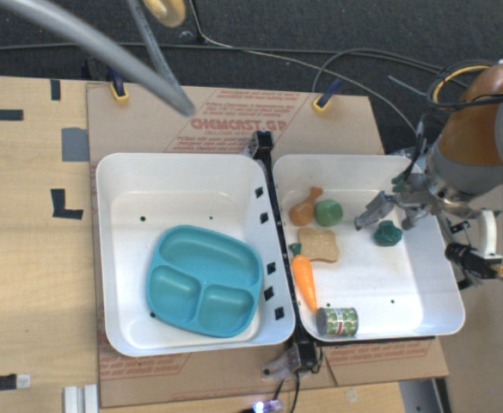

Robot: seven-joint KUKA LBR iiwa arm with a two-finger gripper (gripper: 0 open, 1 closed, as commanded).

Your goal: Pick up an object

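Observation:
The right bin (pixel 432 304) holds a small dark-teal lump (pixel 387 233), a green ball (pixel 328 212), a brown drumstick (pixel 303 206), a slice of toast (pixel 319 245), an orange carrot (pixel 303 280) and a green-labelled can (pixel 338 321). My gripper (pixel 392 212) hangs over the bin's right part, open, its two grey fingers (pixel 370 212) spread apart. The teal lump lies just in front of the fingertips and is not gripped between them.
The left bin (pixel 113 231) holds a teal divided plate (pixel 204 280). A black divider (pixel 272 231) separates the two bins. Cables trail behind the right bin. A blurred grey pole crosses the top left.

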